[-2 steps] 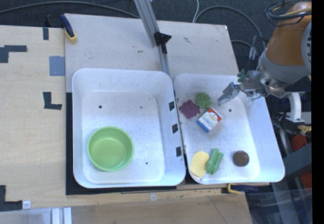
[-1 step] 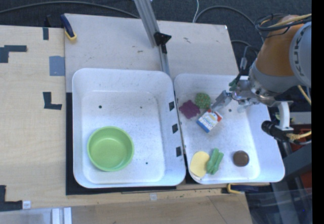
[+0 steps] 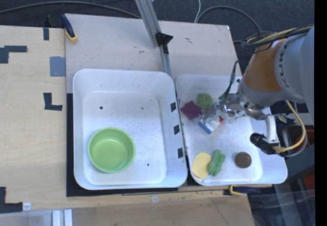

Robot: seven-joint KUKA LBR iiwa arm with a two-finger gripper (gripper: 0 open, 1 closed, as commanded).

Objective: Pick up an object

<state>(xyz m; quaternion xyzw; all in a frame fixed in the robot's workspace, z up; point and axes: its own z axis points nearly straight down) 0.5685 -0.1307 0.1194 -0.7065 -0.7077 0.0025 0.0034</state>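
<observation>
My gripper (image 3: 220, 112) reaches into the right bin (image 3: 271, 168) from the right, low over a small white and blue object (image 3: 208, 125). Just to its left lie a green broccoli-like piece (image 3: 204, 100) and a purple object (image 3: 191, 110). Near the bin's front edge lie a yellow object (image 3: 201, 164), a green pod-shaped object (image 3: 216, 162) and a brown round object (image 3: 242, 159). The arm's orange band (image 3: 261, 71) sits above the wrist. Nothing is seen held between the fingers.
The left bin (image 3: 127, 87) holds a green bowl (image 3: 111, 149) at its front left. A grey metal pole (image 3: 148, 10) slants down to the divider between the bins. Cables run over the bench behind and beside the arm.
</observation>
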